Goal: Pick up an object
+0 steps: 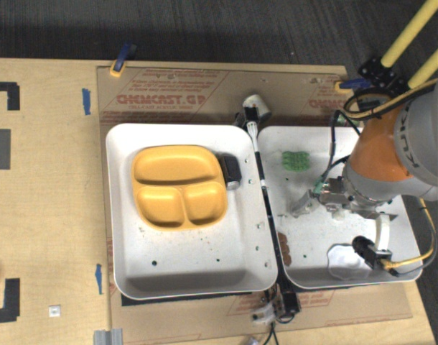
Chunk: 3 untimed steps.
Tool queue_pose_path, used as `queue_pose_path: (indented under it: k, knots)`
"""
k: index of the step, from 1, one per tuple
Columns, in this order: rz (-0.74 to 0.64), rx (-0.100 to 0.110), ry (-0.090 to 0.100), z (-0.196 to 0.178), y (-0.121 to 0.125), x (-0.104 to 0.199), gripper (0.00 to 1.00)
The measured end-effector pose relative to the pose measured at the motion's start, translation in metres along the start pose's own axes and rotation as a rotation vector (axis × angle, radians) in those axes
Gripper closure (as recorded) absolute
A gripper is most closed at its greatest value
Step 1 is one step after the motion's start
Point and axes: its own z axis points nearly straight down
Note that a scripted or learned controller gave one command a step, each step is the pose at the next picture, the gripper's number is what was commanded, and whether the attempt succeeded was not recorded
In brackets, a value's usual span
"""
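My gripper point(325, 198) hangs low over the middle of the right bin point(312, 275), under the grey arm with its orange band. A small green ridged object point(296, 161) lies up and to the left of it, apart from it. A clear, pale object point(344, 260) rests near the bin's front right corner, below the gripper. In the left bin point(126, 264) a yellow divided tray point(179, 185) lies flat, with a small black object point(230, 169) against its right edge.
A small brown item point(283, 249) sits by the right bin's left wall. Cables and a black connector point(370, 254) trail from the wrist over the bin's right side. Cardboard point(169, 92) surrounds both bins.
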Motion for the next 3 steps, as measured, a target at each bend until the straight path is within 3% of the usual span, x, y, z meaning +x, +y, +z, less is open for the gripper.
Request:
queue_pose_path:
  k: [1,2,3]
  knots:
    - [0.073,0.000,-0.001,-0.041,0.054,-0.018,0.00]
    - [0.129,0.002,0.006,0.000,0.124,-0.060,0.00]
    - [0.427,0.006,0.003,0.001,0.017,-0.073,0.00]
